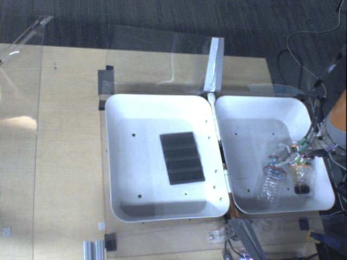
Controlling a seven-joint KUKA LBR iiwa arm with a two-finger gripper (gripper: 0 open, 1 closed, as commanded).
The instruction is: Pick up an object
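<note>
Clear plastic bottle (pixel 271 179) lies on its side in the near part of the right bin (pixel 255 115), cap end toward the far right, body angled down toward the front rim. Just beside it, to its right, a second small bottle (pixel 300 173) with an orange band and a dark cap pointing at the front corner. Small green and orange bits sit near where the two bottles meet. Left bin (pixel 122 145) holds one dark ribbed rectangular block (pixel 182 157), lying flat near the middle, slightly skewed. My arm (pixel 339 115) enters at the right edge, over the right bin's rim. Cannot tell my gripper's state, nor whether it has anything.
</note>
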